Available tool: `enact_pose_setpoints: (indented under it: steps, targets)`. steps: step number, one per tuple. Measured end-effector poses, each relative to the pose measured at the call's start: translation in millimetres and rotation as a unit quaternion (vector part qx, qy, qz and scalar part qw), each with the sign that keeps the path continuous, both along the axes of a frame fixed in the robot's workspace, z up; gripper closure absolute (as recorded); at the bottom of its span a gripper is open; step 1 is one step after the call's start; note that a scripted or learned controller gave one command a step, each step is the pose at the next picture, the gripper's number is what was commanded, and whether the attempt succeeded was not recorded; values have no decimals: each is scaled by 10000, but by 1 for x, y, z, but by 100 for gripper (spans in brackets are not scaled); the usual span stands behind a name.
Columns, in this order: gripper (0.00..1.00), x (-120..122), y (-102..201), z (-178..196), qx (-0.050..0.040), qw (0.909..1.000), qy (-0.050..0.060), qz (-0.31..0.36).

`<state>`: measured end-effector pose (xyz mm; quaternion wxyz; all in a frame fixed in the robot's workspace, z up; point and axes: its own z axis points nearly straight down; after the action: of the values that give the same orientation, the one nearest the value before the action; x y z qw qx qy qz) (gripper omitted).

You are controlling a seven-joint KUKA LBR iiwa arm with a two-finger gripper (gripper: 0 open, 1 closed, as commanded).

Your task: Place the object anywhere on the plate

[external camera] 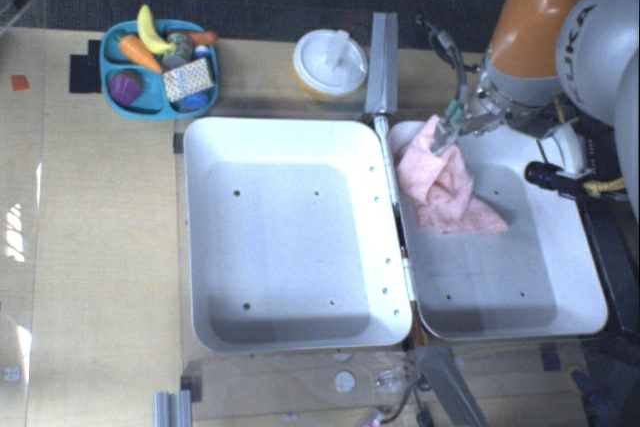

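Cloth: pink cloth lies crumpled in the right bin, toward that bin's 11 o'clock corner, its upper tip raised and pulled to a point.
Gripper: the gripper sits at the cloth's 12 o'clock edge, fingers pinched together on the raised tip of the pink cloth; the fabric shows between them.
Arm: grey arm with the orange band reaches in from 3 o'clock, wrist above the right bin's 1 o'clock corner.
Left bin: left bin lies just beside the right bin at its 9 o'clock side, the two walls nearly touching.
Plate: yellow plate with a white lid-like disc on top rests on the bench at 12 o'clock of the left bin, well apart from the cloth.
Tray: blue tray at 10 o'clock of the left bin holds toy food, among it a banana and a carrot.
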<state>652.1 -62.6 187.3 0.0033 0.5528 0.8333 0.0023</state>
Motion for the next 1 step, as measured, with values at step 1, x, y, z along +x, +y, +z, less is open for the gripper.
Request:
enact_pose_setpoints:
  steps: [1]
  targets:
    - [100,2,2,39,-2,10000,-2,35]
